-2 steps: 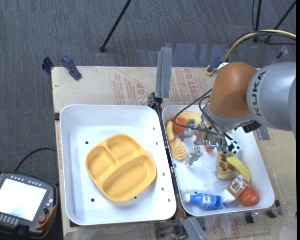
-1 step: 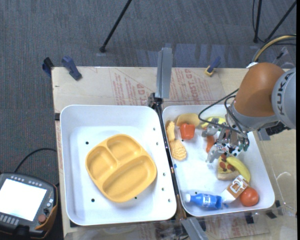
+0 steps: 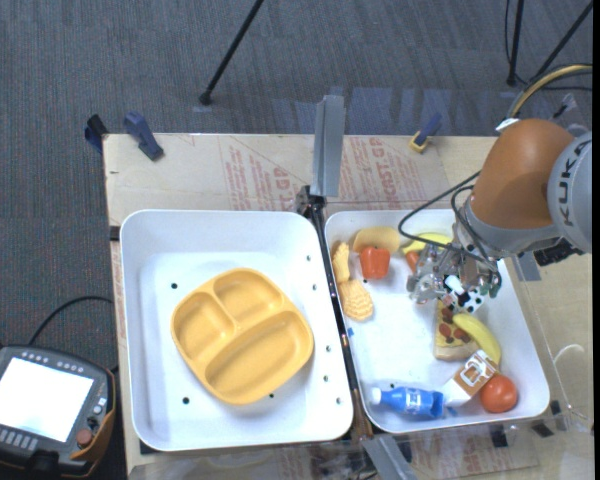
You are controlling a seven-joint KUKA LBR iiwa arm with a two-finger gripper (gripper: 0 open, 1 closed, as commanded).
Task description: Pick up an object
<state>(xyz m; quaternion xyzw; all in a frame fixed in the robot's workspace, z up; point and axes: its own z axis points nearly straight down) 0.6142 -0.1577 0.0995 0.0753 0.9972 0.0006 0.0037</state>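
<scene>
My gripper (image 3: 442, 280) hangs low over the upper right part of the right bin (image 3: 400, 343), under the orange wrist band. A small black-and-white toy (image 3: 468, 295) lies right beside it, touching or nearly so. Just below are a yellow banana (image 3: 478, 334) and a pizza slice (image 3: 448, 342). A red-orange cup (image 3: 375, 262) and a yellow piece (image 3: 378, 237) lie to its left. A corn cob (image 3: 357, 299) rests by the bin's left wall. Along the front edge lie a blue bottle (image 3: 411, 401), an orange-and-white carton (image 3: 472, 376) and a red tomato (image 3: 499, 394).
The left bin (image 3: 150, 268) holds a yellow divided plate (image 3: 242, 334). A grey post (image 3: 328, 158) stands behind the divider between the bins. Cables loop off the arm above the right bin. A teach pendant (image 3: 42, 404) lies on the floor at lower left.
</scene>
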